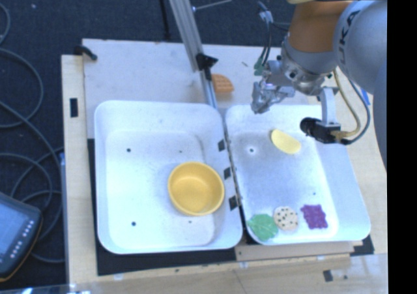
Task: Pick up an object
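Note:
My gripper hangs over the far edge of the right bin, pointing down, with nothing seen between its tips. A flat yellow piece lies in that bin, a little right of and nearer than the gripper. Along the bin's near edge sit a green piece, a cookie-like round piece and a purple piece. A yellow bowl stands upright in the left bin.
A slanted aluminium post rises from the bench behind the bins. An orange object lies on the bench beside the post's foot. A black cable connector hangs by the right bin's far right corner.

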Motion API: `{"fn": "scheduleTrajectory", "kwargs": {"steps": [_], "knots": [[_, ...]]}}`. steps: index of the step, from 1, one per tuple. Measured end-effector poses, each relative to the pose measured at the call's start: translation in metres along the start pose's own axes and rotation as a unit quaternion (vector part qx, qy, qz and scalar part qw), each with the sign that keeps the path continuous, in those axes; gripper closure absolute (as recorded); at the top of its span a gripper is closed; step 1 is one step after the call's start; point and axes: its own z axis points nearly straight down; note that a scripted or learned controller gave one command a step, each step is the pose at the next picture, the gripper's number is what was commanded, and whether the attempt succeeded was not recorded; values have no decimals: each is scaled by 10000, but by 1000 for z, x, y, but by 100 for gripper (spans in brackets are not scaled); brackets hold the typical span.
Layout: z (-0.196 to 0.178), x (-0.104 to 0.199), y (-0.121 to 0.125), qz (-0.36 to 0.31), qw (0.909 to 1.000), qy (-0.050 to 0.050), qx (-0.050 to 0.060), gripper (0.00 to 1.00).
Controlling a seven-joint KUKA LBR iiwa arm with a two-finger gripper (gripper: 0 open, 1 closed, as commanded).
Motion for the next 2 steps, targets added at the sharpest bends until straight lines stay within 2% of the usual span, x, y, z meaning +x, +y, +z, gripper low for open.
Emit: {"fn": "scheduleTrajectory", "kwargs": {"steps": [1,2], "knots": [[2,51,3,-1,10000,-1,2,100],[28,93,-4,11,10000,-17,7,100]]}}
